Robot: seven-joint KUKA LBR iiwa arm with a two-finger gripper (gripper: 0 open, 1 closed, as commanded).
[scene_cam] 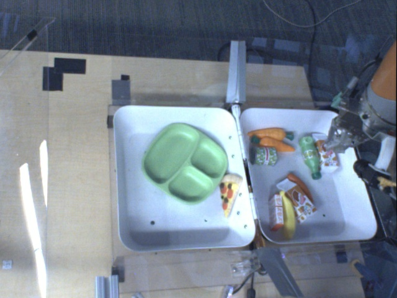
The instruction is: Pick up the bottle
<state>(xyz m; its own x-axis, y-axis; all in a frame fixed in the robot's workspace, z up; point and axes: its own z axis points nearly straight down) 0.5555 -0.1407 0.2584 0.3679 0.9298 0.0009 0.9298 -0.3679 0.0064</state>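
The bottle (310,156), green with a white band, is seen lying in the right bin (353,219), in its upper middle part, with its length running roughly from the far side toward the near side. The gripper (339,139) is placed just beside it on the right, near the bin's upper right corner, above a small red and white packet (329,159) that lies against the bottle's side. The bottle is not seen between the fingers; whether the gripper is open or closed cannot be told from this view.

To the left of the bottle, two carrots (273,139) are laid side by side, with a small green can (265,156) just below them. Nearer the front of the bin, a banana (288,215), a red box (277,208) and a white and red carton (301,202) are grouped closely together.

In the left bin (133,216), a green divided plate (185,161) is set near the middle, and a pizza slice (228,193) is laid at its right, against the bin's wall.

Both bins are borne by a light wooden bench (74,166). Beyond it a dark carpet (155,17) is seen, with a cable (310,11) looping across it.
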